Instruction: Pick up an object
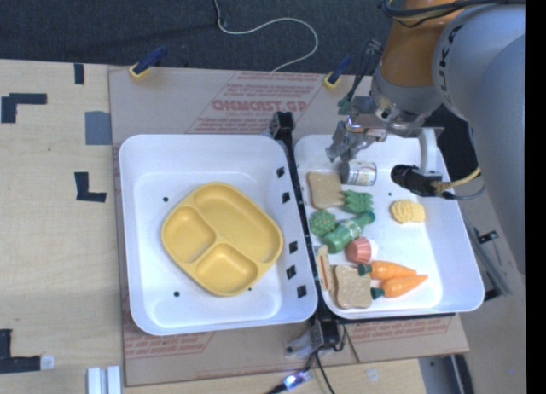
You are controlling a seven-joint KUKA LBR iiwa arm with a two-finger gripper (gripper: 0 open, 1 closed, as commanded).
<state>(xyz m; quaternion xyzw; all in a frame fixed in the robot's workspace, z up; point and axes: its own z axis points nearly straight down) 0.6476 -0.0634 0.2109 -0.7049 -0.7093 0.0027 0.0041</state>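
Evidently the pick is not yet made: the hand hovers low over the right bin, its grip state indiscernible, just above a small can lying beside the bread slice, with nothing visibly lifted.

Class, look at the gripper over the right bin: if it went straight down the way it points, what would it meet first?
Probably the small can, which lies just below the gripper at the back of the right bin. The bread slice lies close beside it; depth is hard to judge from this slant.
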